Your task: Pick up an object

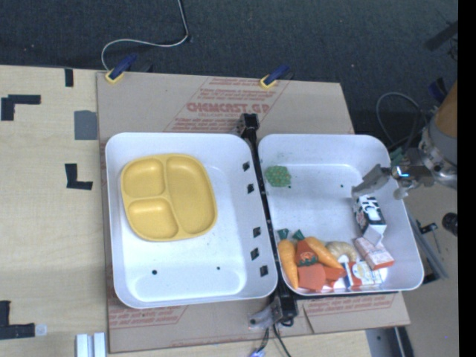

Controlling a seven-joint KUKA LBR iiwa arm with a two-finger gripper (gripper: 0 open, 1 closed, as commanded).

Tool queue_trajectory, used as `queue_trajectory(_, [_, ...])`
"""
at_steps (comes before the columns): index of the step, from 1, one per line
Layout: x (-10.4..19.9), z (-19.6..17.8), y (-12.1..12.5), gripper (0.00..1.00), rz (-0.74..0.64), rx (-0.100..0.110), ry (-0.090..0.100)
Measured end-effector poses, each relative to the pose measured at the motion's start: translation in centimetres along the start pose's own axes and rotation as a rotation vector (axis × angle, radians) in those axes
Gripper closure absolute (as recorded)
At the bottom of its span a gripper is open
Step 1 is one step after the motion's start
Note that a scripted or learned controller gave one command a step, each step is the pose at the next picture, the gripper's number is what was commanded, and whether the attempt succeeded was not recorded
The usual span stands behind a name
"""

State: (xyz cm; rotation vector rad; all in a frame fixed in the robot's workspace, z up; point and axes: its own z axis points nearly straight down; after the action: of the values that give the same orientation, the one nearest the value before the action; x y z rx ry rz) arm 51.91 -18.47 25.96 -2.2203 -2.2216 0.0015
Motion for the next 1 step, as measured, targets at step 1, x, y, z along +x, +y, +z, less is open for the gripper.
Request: queue_trajectory(1, [-3.92,5.07,5.91,0.00,0.000,0.002,-0.001])
